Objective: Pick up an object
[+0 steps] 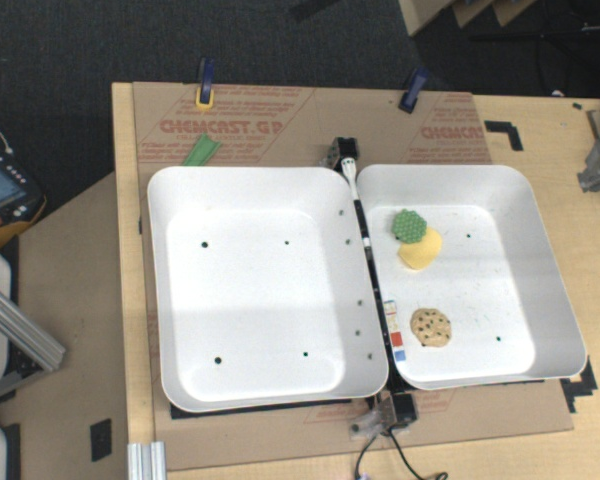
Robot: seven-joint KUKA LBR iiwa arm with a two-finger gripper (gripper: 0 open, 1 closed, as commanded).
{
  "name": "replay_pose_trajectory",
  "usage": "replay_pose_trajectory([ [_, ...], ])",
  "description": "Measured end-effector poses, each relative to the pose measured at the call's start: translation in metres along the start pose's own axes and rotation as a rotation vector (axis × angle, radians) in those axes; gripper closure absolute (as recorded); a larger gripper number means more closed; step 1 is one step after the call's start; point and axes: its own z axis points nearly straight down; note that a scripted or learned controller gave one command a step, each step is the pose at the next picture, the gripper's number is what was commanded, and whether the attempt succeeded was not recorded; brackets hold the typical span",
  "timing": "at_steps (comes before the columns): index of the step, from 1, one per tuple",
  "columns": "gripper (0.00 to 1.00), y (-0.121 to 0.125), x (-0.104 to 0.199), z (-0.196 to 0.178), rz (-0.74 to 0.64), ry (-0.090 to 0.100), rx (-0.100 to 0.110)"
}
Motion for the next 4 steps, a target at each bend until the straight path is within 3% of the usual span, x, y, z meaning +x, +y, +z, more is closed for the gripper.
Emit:
replay_pose_trajectory([
  [1,1.0,0.023,0.033,0.089,-0.011,0.005,0.004],
  [2,1.0,-0.053,0.001,0.123,-0.001,0.003,0.004],
  [3,1.0,-0.089,0.003,0.133,-0.005,0.004,0.001],
  [4,1.0,-0.085,0.117,0.059,-0.021,0.003,-0.013],
])
